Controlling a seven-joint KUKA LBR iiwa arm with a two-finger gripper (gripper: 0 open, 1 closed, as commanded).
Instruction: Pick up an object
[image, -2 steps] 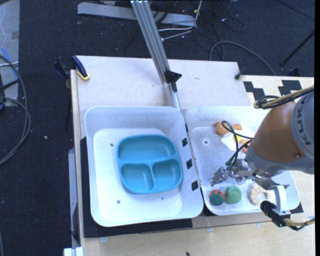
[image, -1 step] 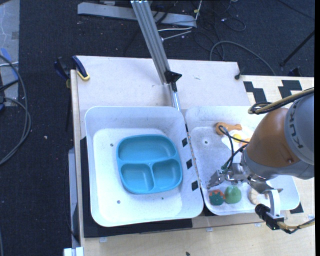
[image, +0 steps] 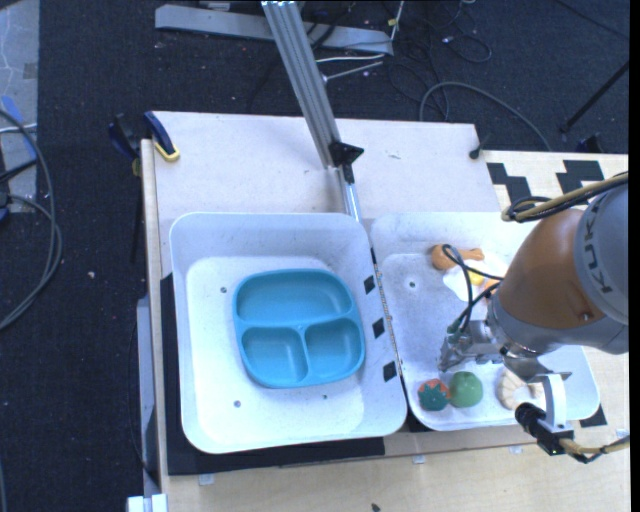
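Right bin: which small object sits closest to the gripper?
The light green ball, just below the gripper; the teal-and-red object lies further left, the orange object far up.

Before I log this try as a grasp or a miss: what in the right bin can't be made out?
- Gripper: fingers too small and dark in the camera view to judge.
- Orange object: partly behind a cable; identity unclear.
- Pale object: mostly hidden by the arm.
- Teal ball beside green ball: contact unclear.

The table (image: 250, 170), pale and flat, is carrying two shallow white bins side by side: the left bin (image: 200, 300) is sitting toward the table's front-left corner, the right bin (image: 410, 290) touching it near the front-right corner.
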